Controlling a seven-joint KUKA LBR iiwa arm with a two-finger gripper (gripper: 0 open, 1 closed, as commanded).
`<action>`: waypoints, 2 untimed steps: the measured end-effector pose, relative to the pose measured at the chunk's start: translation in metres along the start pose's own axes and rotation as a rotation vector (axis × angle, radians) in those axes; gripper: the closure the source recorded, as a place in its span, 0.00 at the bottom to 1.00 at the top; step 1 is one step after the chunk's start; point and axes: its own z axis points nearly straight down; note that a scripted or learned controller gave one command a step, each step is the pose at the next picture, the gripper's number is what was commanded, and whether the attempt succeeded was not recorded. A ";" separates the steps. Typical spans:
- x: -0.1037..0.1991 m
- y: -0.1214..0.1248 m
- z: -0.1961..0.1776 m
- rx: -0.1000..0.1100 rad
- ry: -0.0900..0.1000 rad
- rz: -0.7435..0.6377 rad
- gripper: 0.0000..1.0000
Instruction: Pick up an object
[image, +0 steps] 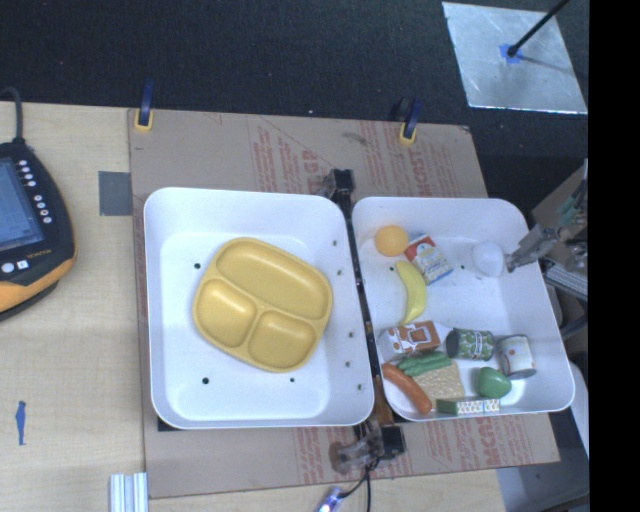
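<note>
The right bin (530, 300) holds several small items. An orange ball (391, 239) lies at its far left beside a small red-and-white carton (430, 258). A yellow banana (412, 288) lies below them. A white ball (487, 259) rests near the bin's far right side. Along the near side lie a red-and-white packet (413, 338), a dark can (470, 345), a silver tin (515, 355), a green pepper (492, 382), a sausage (408, 388) and a cracker (441, 380). My gripper (522, 257) reaches in at the right edge, just right of the white ball, with nothing seen in it.
The left bin (170, 300) carries a yellow divided plate (262, 303). A teach pendant (25, 230) lies on the bench at the far left. Two clamps (144, 118) (407, 128) pin the cardboard sheet at the back.
</note>
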 end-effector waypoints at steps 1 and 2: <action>0.062 -0.020 0.101 0.001 0.000 -0.002 0.00; 0.099 0.030 0.197 0.004 0.000 -0.002 0.00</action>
